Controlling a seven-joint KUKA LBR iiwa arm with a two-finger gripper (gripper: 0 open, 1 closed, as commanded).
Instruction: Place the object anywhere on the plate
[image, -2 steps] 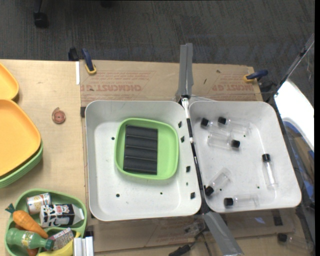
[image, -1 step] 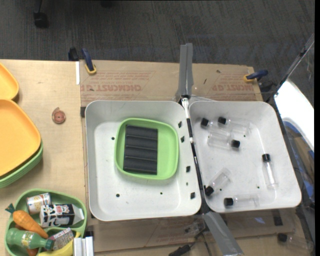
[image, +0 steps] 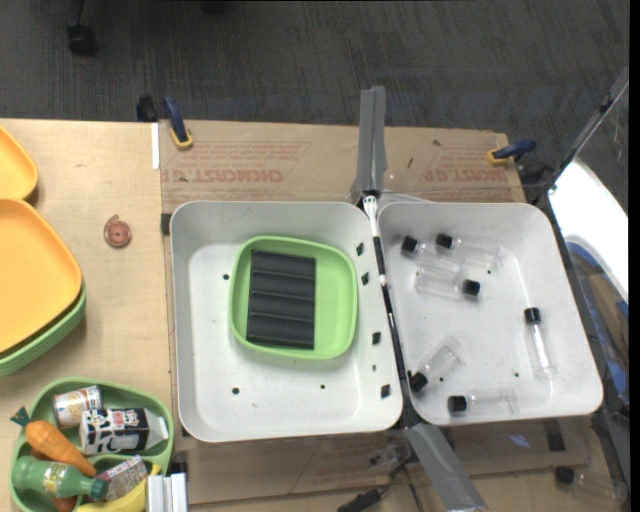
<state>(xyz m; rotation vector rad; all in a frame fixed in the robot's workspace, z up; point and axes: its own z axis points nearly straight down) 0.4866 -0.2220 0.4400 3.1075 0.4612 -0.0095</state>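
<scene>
Green plate (image: 340, 262) holding a black ridged block (image: 281, 298), clear black-capped vials (image: 452, 281) in right bin (image: 570, 300), cardboard (image: 250, 170) print unreadable

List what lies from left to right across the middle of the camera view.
Orange plates → small pink disc → left bin → green plate with its black ribbed block → right bin holding clear black-capped vials.

Plate (image: 294, 297) sits in L bin (image: 200, 390); vials (image: 455, 284) scattered in R bin (image: 570, 385) beside it.
</scene>
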